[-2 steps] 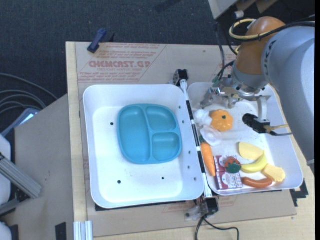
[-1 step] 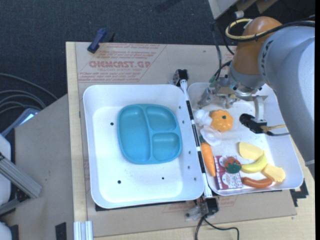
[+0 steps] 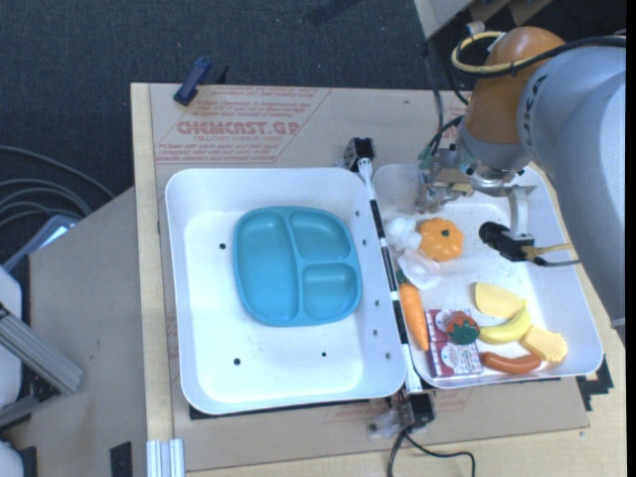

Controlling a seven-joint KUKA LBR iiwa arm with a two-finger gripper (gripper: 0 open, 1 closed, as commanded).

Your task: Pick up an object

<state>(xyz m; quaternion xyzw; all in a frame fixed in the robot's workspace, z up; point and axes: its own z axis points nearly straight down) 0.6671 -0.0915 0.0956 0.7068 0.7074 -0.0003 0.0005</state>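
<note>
The right bin (image 3: 581, 311) holds several toy foods. An orange pumpkin-shaped toy (image 3: 440, 239) lies near the bin's far left, with a white lump (image 3: 400, 233) beside it. A carrot (image 3: 413, 316) lies along the left wall. Toward the front are a yellow wedge (image 3: 496, 298), a banana (image 3: 503, 331), a sausage (image 3: 511, 363) and a printed red card (image 3: 453, 351). My gripper (image 3: 434, 195) hangs low over the bin's far left corner, just behind the orange toy. Nothing shows held in it.
A blue divided plate (image 3: 296, 264) lies in the left bin (image 3: 199, 346). A black part with a cable (image 3: 509, 242) reaches over the right bin from the arm (image 3: 556, 97). A blue clip (image 3: 193, 80) rests on the board behind the bins.
</note>
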